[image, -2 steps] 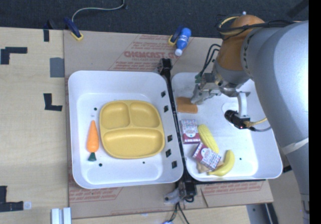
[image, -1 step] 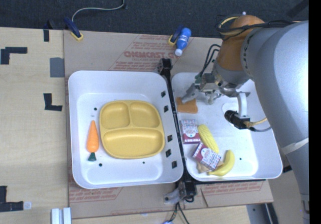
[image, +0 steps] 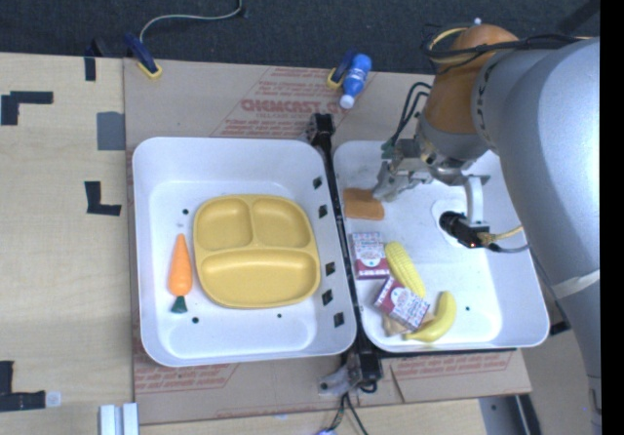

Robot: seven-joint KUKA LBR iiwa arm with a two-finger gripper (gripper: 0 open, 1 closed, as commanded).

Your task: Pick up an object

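The hand (image: 390,181) hovers, grip unclear, just right of a toy bread slice (image: 363,205): probably light, stiff; pinch its flat sides.

A sheet of brown cardboard (image: 263,106) lies on the table under the two white bins. Along its far edge, beyond the left bin, faded red capital letters read roughly "CHEMCAST", printed at a slant; the smaller red lines beside them are too faint to make out. More red print runs along the cardboard's near edge, also unreadable. In the right bin, two small red-and-white packets (image: 369,255) carry printing, but it is too small and blurred to read.
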